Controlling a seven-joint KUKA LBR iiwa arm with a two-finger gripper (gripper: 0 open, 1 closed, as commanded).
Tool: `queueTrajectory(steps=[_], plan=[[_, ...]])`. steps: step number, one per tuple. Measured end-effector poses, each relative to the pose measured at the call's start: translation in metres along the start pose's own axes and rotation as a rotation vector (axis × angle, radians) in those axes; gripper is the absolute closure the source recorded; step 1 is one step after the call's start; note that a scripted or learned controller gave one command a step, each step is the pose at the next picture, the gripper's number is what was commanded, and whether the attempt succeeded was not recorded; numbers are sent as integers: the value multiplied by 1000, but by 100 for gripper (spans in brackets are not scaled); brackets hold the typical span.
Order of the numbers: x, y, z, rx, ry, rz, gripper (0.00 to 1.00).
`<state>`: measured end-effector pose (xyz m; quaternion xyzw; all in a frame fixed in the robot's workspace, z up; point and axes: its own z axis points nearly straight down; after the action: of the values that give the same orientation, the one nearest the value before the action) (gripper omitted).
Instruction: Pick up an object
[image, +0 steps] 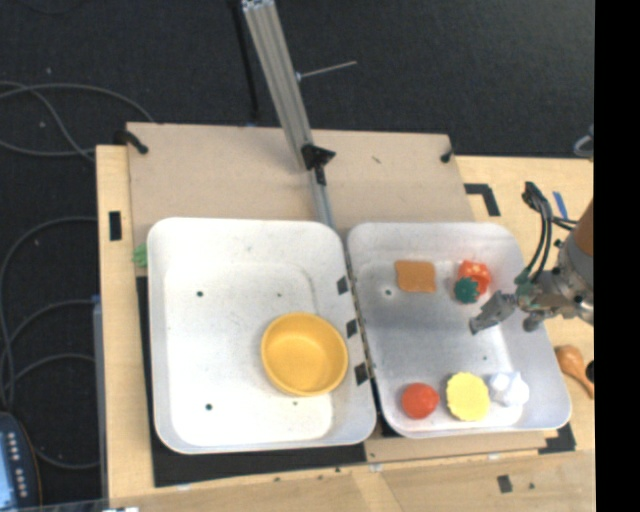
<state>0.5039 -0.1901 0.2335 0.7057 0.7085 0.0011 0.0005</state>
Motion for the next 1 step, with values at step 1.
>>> queueTrajectory(steps=[1], plan=[[0, 0, 0, 0, 0, 1, 0]])
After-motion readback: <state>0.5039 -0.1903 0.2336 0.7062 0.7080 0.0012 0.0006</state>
